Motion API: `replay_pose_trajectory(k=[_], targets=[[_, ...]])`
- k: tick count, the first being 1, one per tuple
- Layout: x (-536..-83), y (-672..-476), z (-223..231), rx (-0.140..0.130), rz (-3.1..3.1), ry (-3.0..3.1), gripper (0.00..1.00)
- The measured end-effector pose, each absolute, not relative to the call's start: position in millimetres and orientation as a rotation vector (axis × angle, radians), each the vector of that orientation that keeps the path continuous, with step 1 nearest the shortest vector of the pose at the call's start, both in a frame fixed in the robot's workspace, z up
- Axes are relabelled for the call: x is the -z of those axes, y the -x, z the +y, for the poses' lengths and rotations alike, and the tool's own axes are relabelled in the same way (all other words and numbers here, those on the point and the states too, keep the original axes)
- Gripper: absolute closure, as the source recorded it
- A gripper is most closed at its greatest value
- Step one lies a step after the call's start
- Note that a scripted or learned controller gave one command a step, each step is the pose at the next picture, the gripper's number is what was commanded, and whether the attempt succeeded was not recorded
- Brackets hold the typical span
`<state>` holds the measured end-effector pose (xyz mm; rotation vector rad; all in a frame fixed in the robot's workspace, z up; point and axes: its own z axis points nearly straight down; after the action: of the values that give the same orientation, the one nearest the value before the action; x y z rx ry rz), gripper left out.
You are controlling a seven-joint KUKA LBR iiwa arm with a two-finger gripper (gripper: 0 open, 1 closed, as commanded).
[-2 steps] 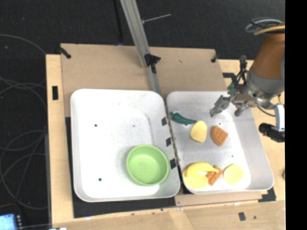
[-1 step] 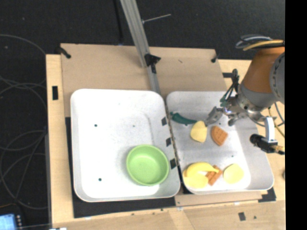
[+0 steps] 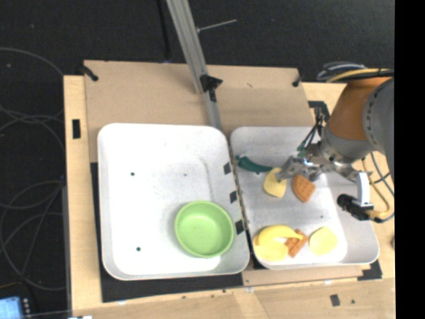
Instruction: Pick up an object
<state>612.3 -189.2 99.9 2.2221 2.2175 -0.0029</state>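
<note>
Jaws first: we cannot tell how they stand, because the gripper (image 3: pixel 299 170) is small and seen from above, its metal tip blurring into the two pieces beneath it. We see nothing clearly lifted or held, so we treat the pick as not yet made.

We judge the likeliest target to be one of the two pieces at the tip, in the middle of the right bin (image 3: pixel 265 141): a pale yellow piece (image 3: pixel 275 185) and, just beside it toward the bin's right edge, an orange waffle-patterned piece (image 3: pixel 304 189). They lie so close together that we think the tip could come down between them, nudge both apart and close on nothing. It could also catch only a corner of one, which would then slip out on the lift.

A dark green piece (image 3: pixel 250 164) lies near the bin's left wall, close enough to be bumped if the yellow piece is pushed that way. Along the bin's front edge sit a yellow cup (image 3: pixel 271 239), a small orange piece (image 3: pixel 295 245) touching it, and a yellow disc (image 3: pixel 323 241); these are well apart from the tip. A green bowl (image 3: pixel 204 228) rests in the front right corner of the left bin (image 3: pixel 133 151).

We see the arm (image 3: pixel 362 118) entering over the right bin's right edge, its orange band high and its wrist angled down and left toward the bin's middle.
</note>
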Motion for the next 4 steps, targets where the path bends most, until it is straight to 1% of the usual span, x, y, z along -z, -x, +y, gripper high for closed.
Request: replay_pose_trajectory(k=[1,3,4], targets=[[-113,-613.9,-189,-0.003,2.214,-2.220,1.00],[-231,-613.6,-197,-0.006,2.219,-2.214,1.00],[-227,-616.4,-150,-0.002,2.227,-2.214,1.00]])
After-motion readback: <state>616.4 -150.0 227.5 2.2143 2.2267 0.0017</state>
